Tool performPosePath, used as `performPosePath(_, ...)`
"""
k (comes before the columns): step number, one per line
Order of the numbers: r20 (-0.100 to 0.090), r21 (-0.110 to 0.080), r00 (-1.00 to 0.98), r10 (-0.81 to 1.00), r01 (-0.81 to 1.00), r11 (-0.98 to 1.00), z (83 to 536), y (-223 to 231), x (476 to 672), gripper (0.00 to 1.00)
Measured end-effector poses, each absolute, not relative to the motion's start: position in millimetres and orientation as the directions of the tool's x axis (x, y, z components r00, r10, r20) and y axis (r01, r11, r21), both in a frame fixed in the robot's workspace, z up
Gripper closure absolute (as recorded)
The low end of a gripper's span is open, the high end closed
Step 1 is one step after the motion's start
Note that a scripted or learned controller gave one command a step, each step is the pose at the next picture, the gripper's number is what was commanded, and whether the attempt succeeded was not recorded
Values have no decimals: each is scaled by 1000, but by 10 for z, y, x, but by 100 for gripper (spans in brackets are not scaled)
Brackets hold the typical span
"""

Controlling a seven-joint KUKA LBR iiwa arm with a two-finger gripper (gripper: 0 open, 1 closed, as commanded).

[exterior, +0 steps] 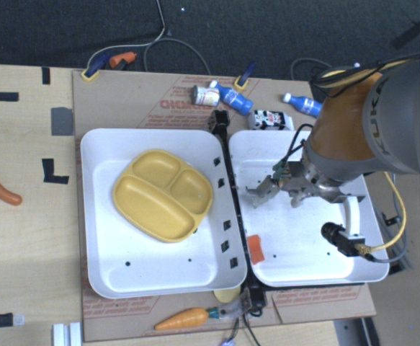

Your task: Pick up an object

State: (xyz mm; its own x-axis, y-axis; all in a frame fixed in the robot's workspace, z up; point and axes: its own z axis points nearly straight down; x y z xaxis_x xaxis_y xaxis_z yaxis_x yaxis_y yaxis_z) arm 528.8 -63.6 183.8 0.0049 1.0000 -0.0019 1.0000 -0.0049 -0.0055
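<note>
Hovering gripper point(276, 192) over the right bin point(303, 269), jaws looking spread, pinching nothing. Eyeing the orange block point(254, 249) sitting by that bin's left edge, near the front. Probably worth centering straight over it before dropping down.

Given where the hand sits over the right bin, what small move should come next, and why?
Probably shift the hand toward the orange block near the right bin's left wall, then descend. The hand hovers over bare bin floor, and that block looks like the nearest thing in that bin; the yellow plate lies in the left bin.
</note>
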Motion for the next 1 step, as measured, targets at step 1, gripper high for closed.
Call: performPosePath(1,-1,5,-3,1000,1000,3,1842,-599,6248,0)
